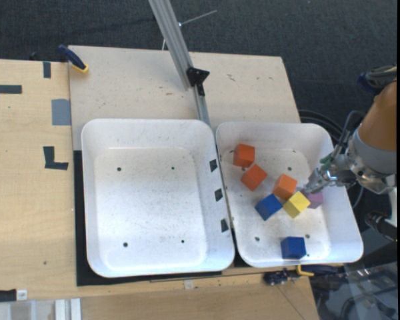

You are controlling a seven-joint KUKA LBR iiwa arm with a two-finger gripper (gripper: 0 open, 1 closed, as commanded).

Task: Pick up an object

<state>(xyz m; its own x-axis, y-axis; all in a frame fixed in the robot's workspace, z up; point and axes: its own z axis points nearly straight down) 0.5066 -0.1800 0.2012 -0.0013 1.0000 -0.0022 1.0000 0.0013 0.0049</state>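
Observation:
The right bin (340, 235) holds several small blocks. Three orange blocks (244, 155), (254, 177), (285, 185) lie in a loose diagonal. Below them are a blue block (269, 207), a yellow block (297, 204) and a pale purple block (315, 199). A second blue block (293, 247) sits near the front wall. My gripper (317, 181) is low over the bin's right side, directly above the purple block and next to the yellow one. Its tip partly hides the purple block. I see nothing lifted off the bin floor.
The left bin (93, 179) stands beside the right one, sharing a middle wall. A slanted metal pole (173, 32) crosses the back of the bench. The grey arm with its orange band (381, 122) comes in over the right bin's right rim.

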